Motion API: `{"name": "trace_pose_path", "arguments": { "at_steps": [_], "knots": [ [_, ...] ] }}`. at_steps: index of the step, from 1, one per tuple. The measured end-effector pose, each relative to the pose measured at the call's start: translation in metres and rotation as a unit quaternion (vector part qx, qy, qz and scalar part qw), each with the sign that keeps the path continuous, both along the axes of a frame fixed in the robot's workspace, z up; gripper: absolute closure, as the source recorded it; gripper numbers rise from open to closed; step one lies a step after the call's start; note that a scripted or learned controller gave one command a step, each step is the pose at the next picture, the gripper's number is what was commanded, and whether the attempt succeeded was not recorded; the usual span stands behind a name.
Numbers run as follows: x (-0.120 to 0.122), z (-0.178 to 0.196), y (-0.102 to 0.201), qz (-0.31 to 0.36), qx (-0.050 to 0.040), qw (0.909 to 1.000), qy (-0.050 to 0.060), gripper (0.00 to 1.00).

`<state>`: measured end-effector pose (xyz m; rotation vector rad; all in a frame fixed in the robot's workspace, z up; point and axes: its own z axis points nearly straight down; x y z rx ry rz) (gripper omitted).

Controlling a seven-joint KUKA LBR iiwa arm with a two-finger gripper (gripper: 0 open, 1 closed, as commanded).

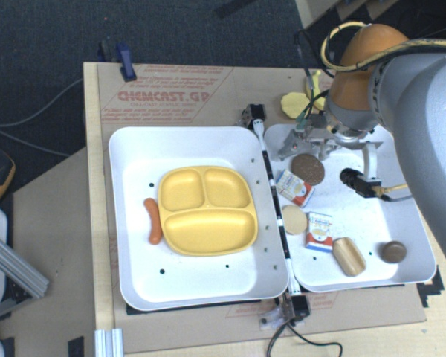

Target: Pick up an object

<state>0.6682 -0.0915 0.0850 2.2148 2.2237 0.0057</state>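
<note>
The right bin (409,222) holds several small objects. A brown round disc (308,169) lies near its back left, with a small red and white carton (293,188) just in front of it. Closer to the front are a beige round piece (294,220), a second carton (320,231), a tan wooden cylinder (348,256) and a brown ball (392,252). My gripper (312,144) hangs low over the bin's back left corner, right behind the brown disc and partly above it. The arm's orange band (360,65) sits above it.
The left bin (134,266) holds a yellow divided plate (207,209) with an orange sausage (153,220) along its left side. A yellow object (293,104) lies on the bench behind the right bin. A blue clamp (125,62) stands at the bench's back left.
</note>
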Motion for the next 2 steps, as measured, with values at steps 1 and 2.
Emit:
{"name": "trace_pose_path", "arguments": {
  "at_steps": [1,2],
  "knots": [
    [-0.021,0.000,-0.004,-0.002,-0.0003,1.0000,0.004,0.00],
    [-0.001,0.000,-0.009,-0.001,-0.0007,1.0000,0.000,0.00]
  ]
}}
